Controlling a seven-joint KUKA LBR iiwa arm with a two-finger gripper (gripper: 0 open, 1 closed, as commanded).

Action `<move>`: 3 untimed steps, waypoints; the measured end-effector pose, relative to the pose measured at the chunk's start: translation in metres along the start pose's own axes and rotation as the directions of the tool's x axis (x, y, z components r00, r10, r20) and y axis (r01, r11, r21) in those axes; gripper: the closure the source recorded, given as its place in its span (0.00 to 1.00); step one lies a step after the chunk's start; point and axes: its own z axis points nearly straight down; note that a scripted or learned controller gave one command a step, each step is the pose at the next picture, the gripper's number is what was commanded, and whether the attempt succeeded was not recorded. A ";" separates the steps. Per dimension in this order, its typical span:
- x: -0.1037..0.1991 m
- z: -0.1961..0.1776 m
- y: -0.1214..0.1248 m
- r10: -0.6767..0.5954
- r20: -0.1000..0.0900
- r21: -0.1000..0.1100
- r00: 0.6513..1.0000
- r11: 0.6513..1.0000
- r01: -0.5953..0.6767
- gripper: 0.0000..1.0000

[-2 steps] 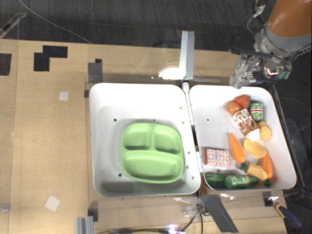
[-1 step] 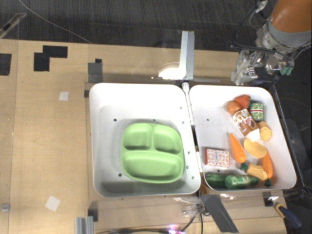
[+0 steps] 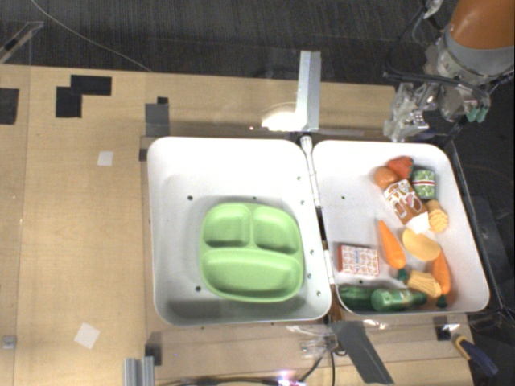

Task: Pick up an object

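**benchwatcher:** Wooden bench point(image 3: 72, 240), two white bins up against each other mid-frame. Left bin point(image 3: 173, 175) just has a green divided tray point(image 3: 251, 252) in it, probably parked there as the drop spot.

**kuka_fan:** And the stuff to grab?

**benchwatcher:** All piled along the right bin's point(image 3: 346, 175) right side and bottom edge: carrot point(image 3: 392, 246), small red box point(image 3: 357, 260), green bottle point(image 3: 382, 299), more toy food. Gripper point(image 3: 412, 115) sits upper right, above that bin's top rim, nothing in it. How wide it's open, I can't tell.
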 end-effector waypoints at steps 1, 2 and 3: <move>-0.002 0.015 0.018 -0.068 -0.001 0.000 0.998 0.998 0.068 1.00; -0.005 0.001 0.018 -0.069 0.011 0.002 0.998 0.998 0.069 1.00; 0.029 0.017 0.027 -0.210 -0.003 -0.001 0.978 0.978 0.210 1.00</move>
